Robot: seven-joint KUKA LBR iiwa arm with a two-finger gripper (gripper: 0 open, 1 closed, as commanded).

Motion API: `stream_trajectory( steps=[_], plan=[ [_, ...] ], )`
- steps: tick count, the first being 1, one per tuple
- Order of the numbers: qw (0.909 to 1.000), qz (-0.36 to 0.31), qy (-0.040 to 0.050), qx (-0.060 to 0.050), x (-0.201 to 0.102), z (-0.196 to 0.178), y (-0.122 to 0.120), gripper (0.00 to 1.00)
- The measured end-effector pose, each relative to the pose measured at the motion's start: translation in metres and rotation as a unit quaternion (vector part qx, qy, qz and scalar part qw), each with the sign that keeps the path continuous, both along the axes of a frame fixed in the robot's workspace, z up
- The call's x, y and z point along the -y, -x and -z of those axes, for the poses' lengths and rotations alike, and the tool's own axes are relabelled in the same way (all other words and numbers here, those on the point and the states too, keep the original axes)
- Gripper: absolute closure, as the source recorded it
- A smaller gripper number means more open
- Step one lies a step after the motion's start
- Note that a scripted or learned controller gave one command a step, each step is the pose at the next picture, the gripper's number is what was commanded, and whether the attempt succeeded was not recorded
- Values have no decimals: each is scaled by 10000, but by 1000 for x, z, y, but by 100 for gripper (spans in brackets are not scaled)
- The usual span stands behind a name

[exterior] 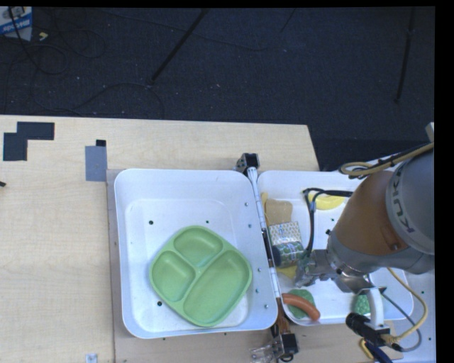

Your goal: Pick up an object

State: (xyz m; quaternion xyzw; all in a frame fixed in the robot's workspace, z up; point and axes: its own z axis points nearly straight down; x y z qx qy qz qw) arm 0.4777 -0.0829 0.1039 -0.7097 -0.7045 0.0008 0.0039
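Claw (306, 273) low in right bin (333, 181), near divider; whether its jaws are parted or closed, cannot tell. Nearest pick: patterned block (286, 241), just beside claw at 11 o'clock, long axis running 11-to-5. Orange sausage-like piece (303, 306) lies near, at 6 o'clock.

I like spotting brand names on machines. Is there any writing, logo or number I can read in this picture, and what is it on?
"KU": large letters running down the grey arm at the right; the rest of the word is cut off.
Patterned box in the right bin: print on it is too blurred to read.
Blue and white item in the top left corner: markings too small to read.
Green divided plate in the left bin: no writing.
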Motion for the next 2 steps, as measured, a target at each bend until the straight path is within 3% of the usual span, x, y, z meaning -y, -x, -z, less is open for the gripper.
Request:
stream_trajectory(
  steps=[1,2],
  plan=[
    [10000,8,0,1,0,0,0,0],
    [10000,-24,10,12,0,15,2,0]
  ],
)
